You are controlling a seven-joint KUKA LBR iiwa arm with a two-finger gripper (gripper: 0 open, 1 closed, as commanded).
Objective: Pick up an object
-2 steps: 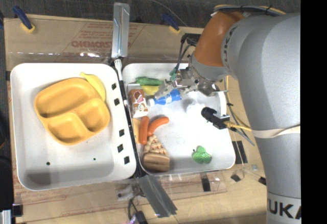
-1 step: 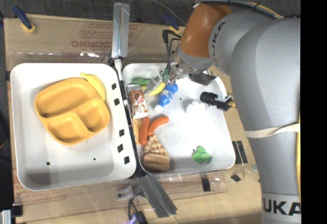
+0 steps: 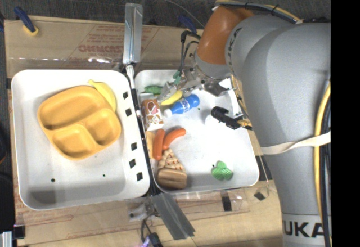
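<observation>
A yellow banana (image 3: 172, 97) lies near the back of the right bin (image 3: 247, 153), its long axis running from lower left to upper right, beside a blue bottle (image 3: 183, 105). The gripper (image 3: 181, 87) is down right over it, touching or nearly so; whether it is open or clamped cannot be told. Forward lie two sausages (image 3: 167, 139) and a green toy (image 3: 222, 171). The left bin (image 3: 34, 184) holds a yellow tray (image 3: 79, 122).

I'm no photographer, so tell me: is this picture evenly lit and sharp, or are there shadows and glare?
Camera view: soft, even light; the left bin shows a faint shadow in its near corner; mild sheen on the grey arm; small items near the gripper look slightly blurred.
</observation>
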